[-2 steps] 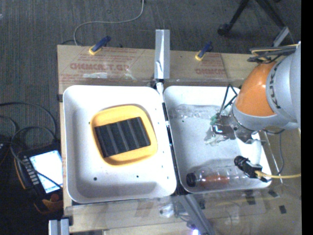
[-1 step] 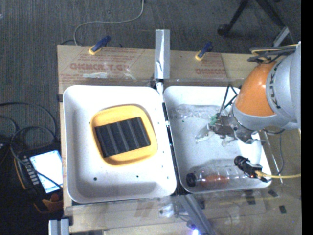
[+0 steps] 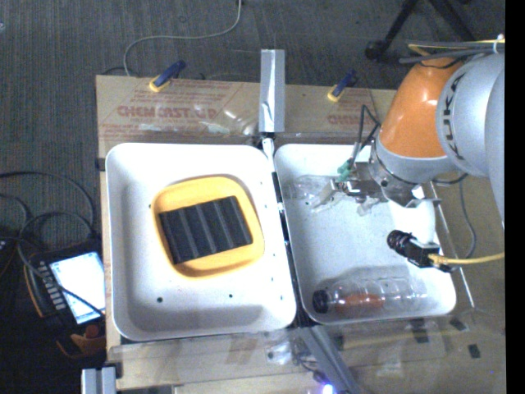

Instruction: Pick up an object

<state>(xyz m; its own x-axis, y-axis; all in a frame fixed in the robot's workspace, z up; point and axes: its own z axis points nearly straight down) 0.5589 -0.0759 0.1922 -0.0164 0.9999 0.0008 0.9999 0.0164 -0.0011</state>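
A crumpled piece of clear, thin plastic [image 3: 312, 190], hard to make out against the white floor, lies in the upper left part of the right-hand shallow white bin [image 3: 371, 302], and it is the thing nearest the two-finger gripper [image 3: 351, 189], which sits low just to its right and looks to be touching its edge or very close to it; whether the tool is spread or closed, and whether any of the plastic is caught in it, cannot be told from this slanted view. A short reach toward the bin's left wall would likely bring the tool over the plastic, which has no clear long axis. The other candidate, a clear plastic bottle with a dark cap and a reddish-brown remainder inside [image 3: 369, 296], lies on its side along the bin's near wall, its long axis running left to right with the cap to the left, well apart from the gripper and toward the viewer. The grey arm with its orange band [image 3: 422, 105] reaches in from the right over the bin's far corner. In the left-hand white bin [image 3: 131, 302] rests a yellow rounded-square tray with a dark ribbed insert [image 3: 207, 225], tilted slightly. Both bins stand on a brown cardboard sheet [image 3: 164, 109] held by blue and yellow clamps [image 3: 166, 75]
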